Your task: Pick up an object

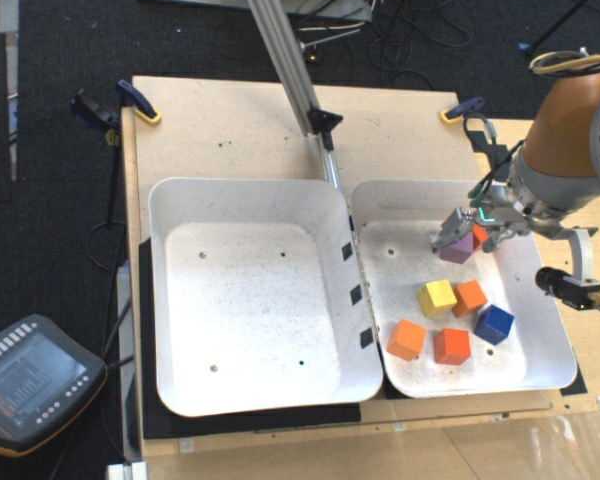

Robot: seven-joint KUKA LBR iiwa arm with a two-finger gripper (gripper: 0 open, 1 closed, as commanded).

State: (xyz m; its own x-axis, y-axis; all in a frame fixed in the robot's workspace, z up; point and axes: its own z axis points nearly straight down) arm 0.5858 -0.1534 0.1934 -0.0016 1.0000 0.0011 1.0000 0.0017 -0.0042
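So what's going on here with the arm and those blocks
The arm's end effector is low in the right bin, right at a purple block, with an orange one just behind it. Whether it has a grip is unclear. Five more blocks sit nearby: yellow, blue, and three orange.

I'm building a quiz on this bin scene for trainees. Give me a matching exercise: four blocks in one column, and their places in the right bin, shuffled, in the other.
Blocks:
1. yellow block
2. blue block
3. purple block
4. red block

Places:
A. at the gripper, farthest up the right bin
B. right end of the cluster
C. bottom of the cluster, just right of an orange block
D. just left of the upper orange block

Pairs: 1-D, 2-B, 3-A, 4-C
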